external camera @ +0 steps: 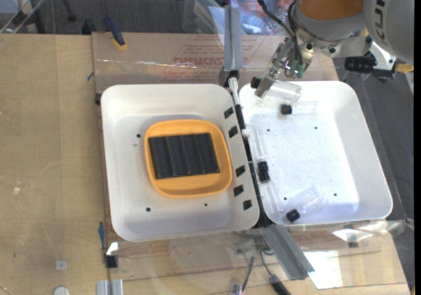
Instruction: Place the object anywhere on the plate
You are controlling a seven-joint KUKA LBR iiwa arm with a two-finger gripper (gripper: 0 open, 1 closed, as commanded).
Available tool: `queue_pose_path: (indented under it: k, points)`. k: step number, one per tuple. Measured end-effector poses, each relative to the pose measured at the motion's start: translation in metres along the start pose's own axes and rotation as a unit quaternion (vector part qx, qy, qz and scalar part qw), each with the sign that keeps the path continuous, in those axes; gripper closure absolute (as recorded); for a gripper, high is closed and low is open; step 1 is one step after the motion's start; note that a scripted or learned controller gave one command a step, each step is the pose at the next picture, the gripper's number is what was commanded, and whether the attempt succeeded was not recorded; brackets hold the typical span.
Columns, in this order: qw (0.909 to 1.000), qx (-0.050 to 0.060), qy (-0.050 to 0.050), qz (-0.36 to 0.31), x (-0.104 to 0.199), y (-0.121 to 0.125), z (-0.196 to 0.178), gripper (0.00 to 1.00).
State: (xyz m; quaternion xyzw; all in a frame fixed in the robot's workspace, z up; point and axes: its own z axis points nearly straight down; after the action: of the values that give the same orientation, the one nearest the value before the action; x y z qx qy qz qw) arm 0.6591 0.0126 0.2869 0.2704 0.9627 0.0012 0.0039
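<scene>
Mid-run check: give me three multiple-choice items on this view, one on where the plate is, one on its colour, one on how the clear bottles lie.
1. The plate sits in which bin?
A. left bin
B. right bin
C. on the bench

2. The plate's rim is:
A. blue
B. orange
C. green

3. The clear bottle near the right bin's front is:
A. standing upright
B. lying on its side
C. on the plate

Answers: 1 A, it lies mid left bin. 2 B, orange around a dark ribbed centre. 3 B, it lies flat on the bin floor; the gripper is over the bin's back edge.
</scene>
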Motion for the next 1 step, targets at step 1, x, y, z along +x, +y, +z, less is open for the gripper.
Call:
queue_pose_path:
  k: [1]
  points:
    - [0.9999, 0.0, 0.0, -0.016, -0.0134, -0.0212, -0.0226, 1.0]
